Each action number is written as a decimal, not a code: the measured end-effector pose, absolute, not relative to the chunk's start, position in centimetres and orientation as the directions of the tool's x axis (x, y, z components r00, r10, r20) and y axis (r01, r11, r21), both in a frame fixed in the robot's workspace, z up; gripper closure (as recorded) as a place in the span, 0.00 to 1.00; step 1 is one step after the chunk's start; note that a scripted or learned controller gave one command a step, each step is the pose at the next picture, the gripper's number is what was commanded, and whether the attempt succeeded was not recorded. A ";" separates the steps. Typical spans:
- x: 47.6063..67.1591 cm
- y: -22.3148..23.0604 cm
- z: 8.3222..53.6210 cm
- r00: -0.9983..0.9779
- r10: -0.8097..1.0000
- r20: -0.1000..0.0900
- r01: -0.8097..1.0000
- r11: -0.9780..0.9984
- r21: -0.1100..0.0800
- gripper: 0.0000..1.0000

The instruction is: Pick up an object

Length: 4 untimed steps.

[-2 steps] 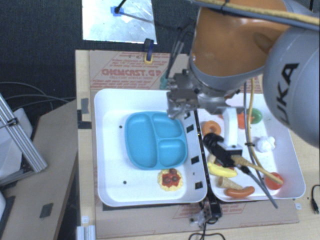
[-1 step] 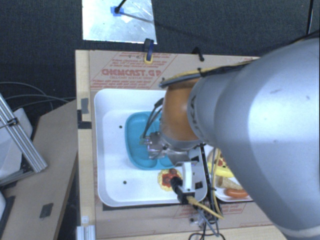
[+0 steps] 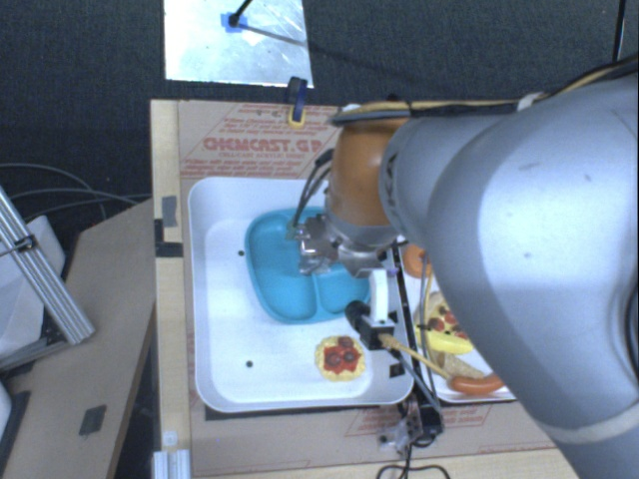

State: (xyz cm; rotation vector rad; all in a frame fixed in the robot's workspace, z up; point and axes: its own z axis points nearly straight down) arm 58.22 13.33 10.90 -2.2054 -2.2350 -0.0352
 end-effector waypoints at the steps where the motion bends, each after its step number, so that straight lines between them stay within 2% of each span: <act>1: 65.3 3.9 19.1 0.005 1.000 -0.004 1.000 -0.005 0.016 1.00; 2: 65.0 4.5 19.6 -0.007 1.000 0.000 1.000 0.007 0.007 1.00; 3: 57.9 6.4 24.3 -0.007 1.000 0.002 1.000 0.007 0.001 1.00; 4: 51.9 4.6 21.8 0.002 1.000 0.000 1.000 -0.002 -0.006 1.00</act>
